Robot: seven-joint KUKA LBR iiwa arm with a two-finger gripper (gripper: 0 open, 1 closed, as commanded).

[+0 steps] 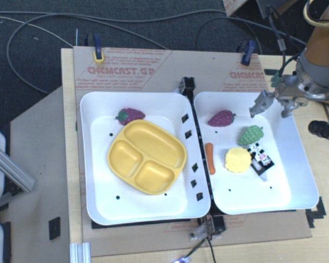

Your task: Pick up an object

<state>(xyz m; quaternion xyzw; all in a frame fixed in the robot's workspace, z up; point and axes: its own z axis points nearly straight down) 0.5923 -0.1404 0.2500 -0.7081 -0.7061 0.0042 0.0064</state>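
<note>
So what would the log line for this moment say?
gripper: open, holding nothing | position: above right bin, far edge | nearest: purple grapes, green grapes | pick: not yet done

In the right bin (296, 163) lie a purple grape bunch (221, 118), a green grape bunch (251, 135), a yellow round piece (238, 160), an orange carrot (209, 158) along the left wall, and a small black-and-white item (261, 160).

Right bin (296, 169): five items cluster at centre-left; its lower floor and right side lie open. Left bin (93, 163): yellow tray (147, 156) occupies the middle.
</note>
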